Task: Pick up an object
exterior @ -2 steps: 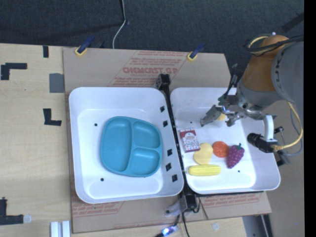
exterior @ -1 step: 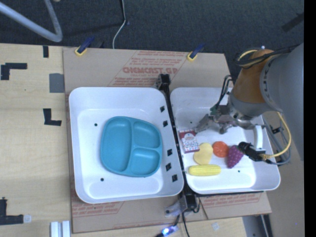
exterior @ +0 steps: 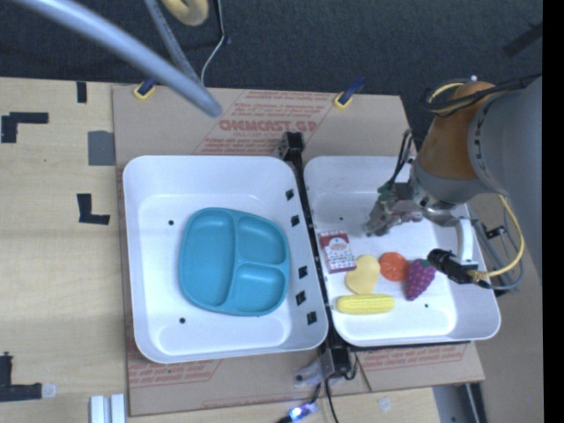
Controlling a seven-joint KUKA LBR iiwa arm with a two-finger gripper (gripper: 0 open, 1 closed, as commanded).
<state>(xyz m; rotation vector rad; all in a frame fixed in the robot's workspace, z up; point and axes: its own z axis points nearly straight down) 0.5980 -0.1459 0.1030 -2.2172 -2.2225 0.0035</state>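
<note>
Objects for picking lie clustered in the right bin [exterior: 476, 324]: a small red-and-white carton [exterior: 336, 251], a pale yellow piece [exterior: 362, 276], an orange fruit [exterior: 393, 265], purple grapes [exterior: 419, 278] and a corn cob [exterior: 365, 304]; the left bin [exterior: 141, 236] carries a blue divided plate [exterior: 233, 261]. The gripper [exterior: 388, 216] hangs above bare bin floor, just beyond the orange fruit; whether the jaws stand wide or narrow cannot be told. Judgement: the carton or corn cob, at the cluster's edges, gives the cleanest approach; descend straight, straddling one item alone.
</note>
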